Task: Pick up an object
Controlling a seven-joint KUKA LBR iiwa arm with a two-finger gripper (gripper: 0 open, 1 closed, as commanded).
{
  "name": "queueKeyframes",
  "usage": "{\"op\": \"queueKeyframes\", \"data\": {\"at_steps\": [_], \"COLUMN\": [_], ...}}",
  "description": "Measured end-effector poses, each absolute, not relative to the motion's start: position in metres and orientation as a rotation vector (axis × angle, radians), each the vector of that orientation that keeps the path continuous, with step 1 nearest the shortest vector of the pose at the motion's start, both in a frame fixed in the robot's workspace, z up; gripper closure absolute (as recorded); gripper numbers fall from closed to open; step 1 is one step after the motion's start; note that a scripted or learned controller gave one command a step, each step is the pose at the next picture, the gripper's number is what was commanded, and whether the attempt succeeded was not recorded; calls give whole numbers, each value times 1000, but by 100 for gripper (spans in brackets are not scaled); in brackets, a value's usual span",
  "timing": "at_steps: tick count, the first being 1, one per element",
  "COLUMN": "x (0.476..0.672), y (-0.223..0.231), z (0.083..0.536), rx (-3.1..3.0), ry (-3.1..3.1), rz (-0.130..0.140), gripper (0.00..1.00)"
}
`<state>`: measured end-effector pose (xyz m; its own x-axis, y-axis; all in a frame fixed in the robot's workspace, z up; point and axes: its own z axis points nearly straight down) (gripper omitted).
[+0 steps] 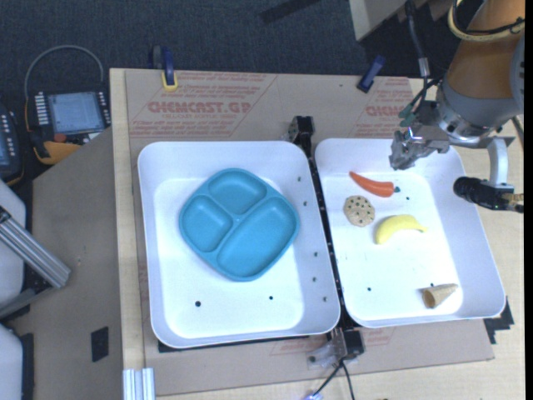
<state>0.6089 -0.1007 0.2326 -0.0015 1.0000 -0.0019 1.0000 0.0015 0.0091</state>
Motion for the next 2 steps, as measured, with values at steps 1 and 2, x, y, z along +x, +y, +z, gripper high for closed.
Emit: {"op": "queueKeyframes", "data": {"at_steps": [1,2], "x": [609,601], "y": [-101,-52], "z": [264,267], "rx": [2218,2219], "ry": [2220,2227], "rz": [3,-1], "gripper": [100,100]}}
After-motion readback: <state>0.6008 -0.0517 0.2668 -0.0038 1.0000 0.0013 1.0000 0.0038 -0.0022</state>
